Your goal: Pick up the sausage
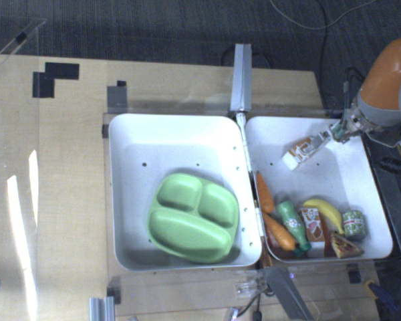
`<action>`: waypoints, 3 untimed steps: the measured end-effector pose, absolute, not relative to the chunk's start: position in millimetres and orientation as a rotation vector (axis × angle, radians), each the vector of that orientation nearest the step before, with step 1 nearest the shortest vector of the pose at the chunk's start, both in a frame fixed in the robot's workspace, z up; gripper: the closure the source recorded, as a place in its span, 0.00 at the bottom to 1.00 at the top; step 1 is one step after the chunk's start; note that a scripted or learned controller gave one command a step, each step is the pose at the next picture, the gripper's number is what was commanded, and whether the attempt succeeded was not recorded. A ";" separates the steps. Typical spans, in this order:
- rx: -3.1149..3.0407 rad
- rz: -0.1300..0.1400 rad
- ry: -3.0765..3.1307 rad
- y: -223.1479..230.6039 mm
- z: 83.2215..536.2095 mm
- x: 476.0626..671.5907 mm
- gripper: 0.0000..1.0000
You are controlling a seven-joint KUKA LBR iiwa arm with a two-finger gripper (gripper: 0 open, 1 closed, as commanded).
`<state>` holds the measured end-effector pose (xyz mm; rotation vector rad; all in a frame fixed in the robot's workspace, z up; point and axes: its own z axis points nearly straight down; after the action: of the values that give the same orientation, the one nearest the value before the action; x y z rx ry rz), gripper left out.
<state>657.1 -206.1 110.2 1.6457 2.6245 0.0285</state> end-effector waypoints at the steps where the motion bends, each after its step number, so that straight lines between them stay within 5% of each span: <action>1: 1.327 0.005 2.834 -196.3 158.3 661.0 0.00; 2: 1.651 0.005 2.663 -205.4 153.4 649.8 0.00; 3: 1.884 0.005 2.507 -168.1 107.0 611.0 0.00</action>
<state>611.0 -168.1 107.0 1.8844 2.5072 0.0053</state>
